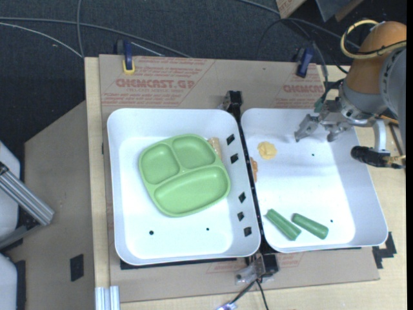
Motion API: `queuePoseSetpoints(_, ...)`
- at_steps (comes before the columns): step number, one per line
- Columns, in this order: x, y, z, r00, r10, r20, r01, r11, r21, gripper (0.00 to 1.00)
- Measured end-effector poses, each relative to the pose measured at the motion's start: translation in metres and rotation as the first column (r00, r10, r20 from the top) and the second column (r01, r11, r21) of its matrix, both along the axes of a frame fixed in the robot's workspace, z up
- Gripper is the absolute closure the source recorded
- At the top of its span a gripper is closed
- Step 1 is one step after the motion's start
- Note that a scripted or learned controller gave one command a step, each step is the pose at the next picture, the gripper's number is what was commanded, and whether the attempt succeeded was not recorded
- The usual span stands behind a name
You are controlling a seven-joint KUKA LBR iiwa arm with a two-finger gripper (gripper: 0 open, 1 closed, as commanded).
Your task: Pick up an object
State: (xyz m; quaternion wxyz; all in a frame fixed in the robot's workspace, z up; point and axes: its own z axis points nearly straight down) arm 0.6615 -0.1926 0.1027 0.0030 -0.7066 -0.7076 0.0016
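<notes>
A: Camera view, slant from above — two white bins side by side on the surface (161,76). Left bin (126,192) carries a green tray (184,174) with three compartments, lying flat and a little turned, near the middle of the bin.

B: Anything beside the tray?

A: A tan piece (214,146) tucked at its upper right edge, touching or nearly so — can't tell which. Black clips run down the divider between the bins.

B: Right bin?

A: Right bin (352,192) has a small yellow lump (267,150) in its upper left part. Two green sticks (297,225) lie near the front edge, side by side, close but apart, both angled the same way. A small orange bit (254,168) sits against the left wall, below the lump.

B: Arm?

A: Arm (377,63) comes in from the right, orange band showing above the wrist. Gripper (321,129) hangs over the upper part of the right bin, to the right of the lump and apart from it. Fingers are spread open, pointing down and outward, nothing between them.

B: Sticks relative to the gripper?

A: Well apart — sticks at the near end of the bin, gripper at the far end.
</notes>
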Motion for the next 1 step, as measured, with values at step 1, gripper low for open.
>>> queuePoseSetpoints(1, 0.0024, -0.0001, 0.0161, 1.0, 0.001, 0.008, -0.001, 1.0, -0.002, 1.0)
